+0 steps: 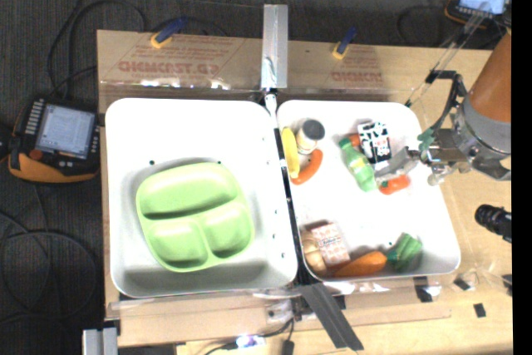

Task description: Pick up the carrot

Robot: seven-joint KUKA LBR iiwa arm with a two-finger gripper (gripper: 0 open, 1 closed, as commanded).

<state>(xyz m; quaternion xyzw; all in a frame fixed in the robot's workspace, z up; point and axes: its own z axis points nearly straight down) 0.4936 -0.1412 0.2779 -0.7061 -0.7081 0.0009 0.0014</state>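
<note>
The carrot point(363, 264) is orange with a green leafy top point(406, 249). It lies along the front wall of the right bin point(432, 220), with its tip pointing left toward a small printed packet point(329, 242). My gripper point(401, 165) reaches in over the bin's right rim, well behind the carrot. It hovers just above a small orange-red piece point(396, 184) and beside a black-and-white carton point(376, 142). Nothing of the carrot is between its fingers.
The right bin also holds a green bottle point(358, 163), a grey-capped jar point(310, 132), a yellow piece point(288, 147) and an orange piece point(309, 169) along the left wall. A green divided plate point(195, 216) lies in the left bin point(125, 137).
</note>
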